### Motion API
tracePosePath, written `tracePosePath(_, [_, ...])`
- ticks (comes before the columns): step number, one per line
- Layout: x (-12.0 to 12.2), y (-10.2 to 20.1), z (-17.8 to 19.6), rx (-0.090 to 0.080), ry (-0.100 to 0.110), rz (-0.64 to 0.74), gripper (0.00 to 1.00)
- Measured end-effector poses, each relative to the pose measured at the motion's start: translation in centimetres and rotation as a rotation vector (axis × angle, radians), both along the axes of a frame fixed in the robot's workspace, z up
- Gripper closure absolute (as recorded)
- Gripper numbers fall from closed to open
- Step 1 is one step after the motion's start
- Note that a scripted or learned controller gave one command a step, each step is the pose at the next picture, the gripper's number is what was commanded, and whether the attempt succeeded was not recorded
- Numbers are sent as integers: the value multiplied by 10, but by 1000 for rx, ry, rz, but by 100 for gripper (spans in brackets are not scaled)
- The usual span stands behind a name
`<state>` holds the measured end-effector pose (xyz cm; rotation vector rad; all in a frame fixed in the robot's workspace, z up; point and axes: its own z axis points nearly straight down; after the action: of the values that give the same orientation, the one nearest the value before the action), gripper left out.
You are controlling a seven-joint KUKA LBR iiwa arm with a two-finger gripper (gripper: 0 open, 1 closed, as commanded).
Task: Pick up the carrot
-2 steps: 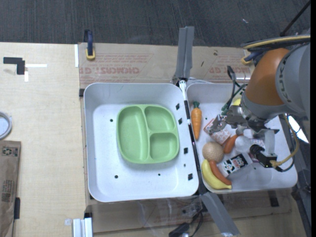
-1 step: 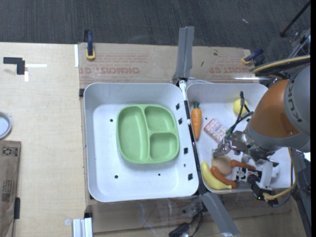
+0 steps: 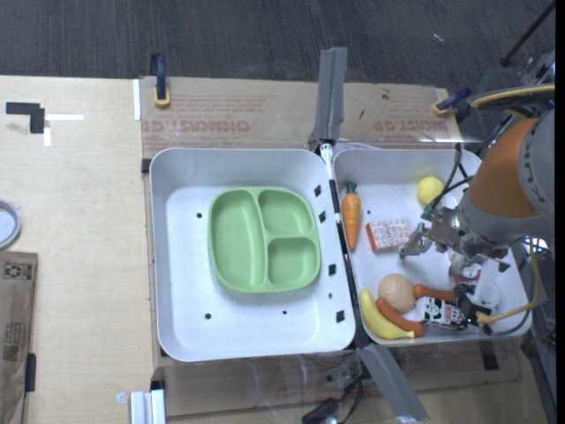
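- The carrot (image 3: 351,218) lies in the right bin (image 3: 388,159), hard by its left wall, long axis running up-down, green top away.
- The end effector (image 3: 430,238) hangs right of it, fingers apart, holding nothing.

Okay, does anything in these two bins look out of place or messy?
Nothing looks spilled or broken. The green plate sits turned at an angle in the left bin. The carrot lies apart near the right bin's left wall, while the banana, egg and sausage crowd together at its front edge.
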<state>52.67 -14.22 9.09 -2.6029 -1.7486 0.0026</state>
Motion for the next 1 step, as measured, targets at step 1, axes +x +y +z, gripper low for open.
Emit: tracePosePath(1, [-50, 46, 0, -3, -2, 144, 0])
